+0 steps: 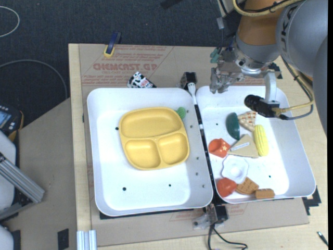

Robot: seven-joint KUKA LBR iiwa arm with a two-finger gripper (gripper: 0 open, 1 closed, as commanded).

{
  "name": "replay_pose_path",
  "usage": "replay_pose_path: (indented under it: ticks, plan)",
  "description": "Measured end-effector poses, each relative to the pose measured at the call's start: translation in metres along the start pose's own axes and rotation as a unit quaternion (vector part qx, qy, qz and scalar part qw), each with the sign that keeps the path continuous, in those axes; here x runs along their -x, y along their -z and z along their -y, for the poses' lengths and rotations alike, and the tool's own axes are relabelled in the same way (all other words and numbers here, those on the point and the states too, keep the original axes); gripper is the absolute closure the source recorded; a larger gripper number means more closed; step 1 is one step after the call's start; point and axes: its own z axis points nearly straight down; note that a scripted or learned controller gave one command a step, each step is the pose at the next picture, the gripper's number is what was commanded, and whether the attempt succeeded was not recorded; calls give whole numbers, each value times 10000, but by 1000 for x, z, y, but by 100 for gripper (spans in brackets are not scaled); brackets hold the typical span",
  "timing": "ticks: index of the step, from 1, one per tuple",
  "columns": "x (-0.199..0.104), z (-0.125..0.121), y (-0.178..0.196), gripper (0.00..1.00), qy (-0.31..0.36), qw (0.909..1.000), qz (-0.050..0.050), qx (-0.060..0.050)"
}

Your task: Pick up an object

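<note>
Two bins: the left bin (pixel 104 155) holds one yellow tray (pixel 153 137); the right bin (pixel 294 155) holds about nine toy foods, corn (pixel 260 139) near centre. At its 11 o'clock corner hovers the tool (pixel 221 85), grip state unclear.

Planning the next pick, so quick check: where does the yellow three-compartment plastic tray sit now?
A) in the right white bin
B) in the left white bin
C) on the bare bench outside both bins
B: the yellow three-compartment plastic tray lies flat inside the left white bin, apart from the toy food.
</note>
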Motion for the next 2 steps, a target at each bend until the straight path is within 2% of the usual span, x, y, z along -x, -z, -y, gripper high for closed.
replay_pose_path:
  ticks: [1,2]
  plan:
    - [3,-3,-11,100,-17,10000,5,-22]
    - [3,3,0,100,-20,10000,0,-16]
